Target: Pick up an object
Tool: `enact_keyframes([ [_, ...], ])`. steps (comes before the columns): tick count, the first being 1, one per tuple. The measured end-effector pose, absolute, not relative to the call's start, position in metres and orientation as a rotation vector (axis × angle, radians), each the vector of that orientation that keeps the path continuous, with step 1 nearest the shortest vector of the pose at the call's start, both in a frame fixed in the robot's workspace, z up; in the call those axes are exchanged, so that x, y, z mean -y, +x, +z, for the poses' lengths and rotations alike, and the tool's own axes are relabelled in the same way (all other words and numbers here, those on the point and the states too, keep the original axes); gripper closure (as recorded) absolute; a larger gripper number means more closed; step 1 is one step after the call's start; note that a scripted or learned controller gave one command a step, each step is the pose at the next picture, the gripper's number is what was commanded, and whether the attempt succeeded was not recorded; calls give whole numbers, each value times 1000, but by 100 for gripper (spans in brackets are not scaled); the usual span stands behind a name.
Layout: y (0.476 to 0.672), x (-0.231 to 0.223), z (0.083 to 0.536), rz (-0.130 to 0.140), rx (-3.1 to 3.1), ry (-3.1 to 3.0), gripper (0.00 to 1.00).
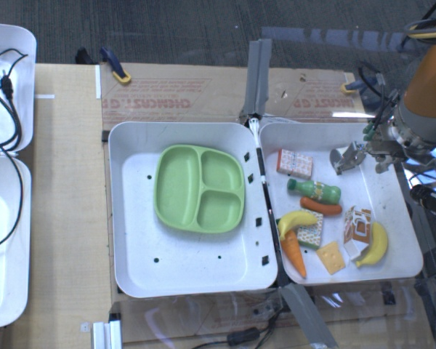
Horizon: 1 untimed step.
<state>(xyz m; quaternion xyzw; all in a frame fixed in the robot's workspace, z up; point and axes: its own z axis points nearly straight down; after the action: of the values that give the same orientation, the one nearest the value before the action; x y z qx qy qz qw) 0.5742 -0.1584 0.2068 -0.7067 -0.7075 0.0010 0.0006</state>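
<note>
crowding right bin (392,195), bananas (376,244), carrots (293,254)

Grey metal gripper (356,158) with dull silver fingers, black cables looped just behind it, broad orange band (426,93) on the arm above.

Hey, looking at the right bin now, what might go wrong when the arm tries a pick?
The toys are crowded: one banana lies against a carrot, so the gripper may nudge or take two. The green bottle lies on its side touching another carrot and might roll away. The other banana hugs the right bin's wall, leaving little finger room.
</note>
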Motion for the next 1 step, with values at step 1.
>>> enact_keyframes([
  [1,568,92,91,3,2298,-2140,0],
])
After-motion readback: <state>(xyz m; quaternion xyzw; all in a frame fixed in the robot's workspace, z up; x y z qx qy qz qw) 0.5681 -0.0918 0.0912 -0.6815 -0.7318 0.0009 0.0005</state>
